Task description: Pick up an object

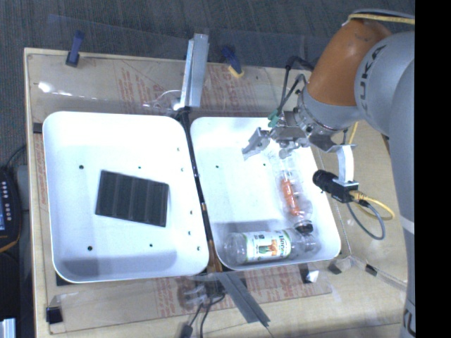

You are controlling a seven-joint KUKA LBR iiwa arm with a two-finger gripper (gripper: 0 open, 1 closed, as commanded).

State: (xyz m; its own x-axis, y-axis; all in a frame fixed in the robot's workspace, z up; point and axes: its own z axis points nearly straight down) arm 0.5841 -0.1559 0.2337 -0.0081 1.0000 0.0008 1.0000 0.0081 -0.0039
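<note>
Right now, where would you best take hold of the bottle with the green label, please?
Probably across the labelled middle of the bottle with the green label, from above. It lies on its side along the right bin's near wall, so set the jaws across its width.
</note>
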